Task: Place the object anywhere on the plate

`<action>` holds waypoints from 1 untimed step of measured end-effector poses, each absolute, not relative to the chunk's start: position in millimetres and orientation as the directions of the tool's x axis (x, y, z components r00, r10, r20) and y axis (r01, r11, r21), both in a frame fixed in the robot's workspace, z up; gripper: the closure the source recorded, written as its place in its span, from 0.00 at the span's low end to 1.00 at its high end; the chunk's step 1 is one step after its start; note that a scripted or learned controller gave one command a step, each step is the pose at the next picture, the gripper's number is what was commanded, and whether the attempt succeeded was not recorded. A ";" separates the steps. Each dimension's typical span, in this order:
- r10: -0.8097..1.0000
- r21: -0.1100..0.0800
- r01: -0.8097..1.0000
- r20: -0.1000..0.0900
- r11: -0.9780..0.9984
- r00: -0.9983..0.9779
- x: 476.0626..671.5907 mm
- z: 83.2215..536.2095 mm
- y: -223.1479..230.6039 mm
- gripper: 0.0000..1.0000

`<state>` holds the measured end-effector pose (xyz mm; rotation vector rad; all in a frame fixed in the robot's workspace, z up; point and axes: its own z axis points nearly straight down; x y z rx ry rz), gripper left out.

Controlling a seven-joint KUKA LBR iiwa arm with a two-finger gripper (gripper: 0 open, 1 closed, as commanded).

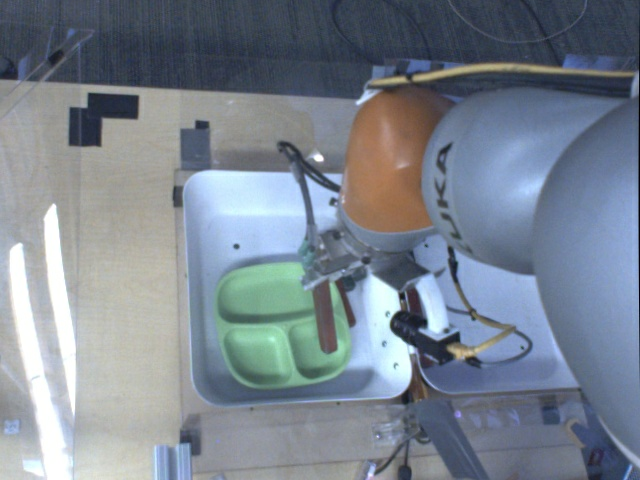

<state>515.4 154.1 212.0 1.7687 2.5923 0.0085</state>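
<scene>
A light green plate (262,318) with three compartments lies in the left white bin (215,218), toward its front. A long reddish-brown stick (326,320) hangs over the plate's right side, its lower end above the front right compartment. The stick's upper end sits between the fingers of my gripper (328,282), which is shut on it just above the plate's right rim. The grey and orange arm covers the area to the right of the gripper.
The right white bin (520,363) is mostly hidden under the arm. A black cable (298,183) runs down to the gripper, and a black fitting with a yellow cable (430,336) hangs over the divide between the bins. Wooden bench surrounds both bins.
</scene>
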 end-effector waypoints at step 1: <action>0.931 0.007 0.931 0.000 0.364 -0.364 515.6 212.1 153.8 0.00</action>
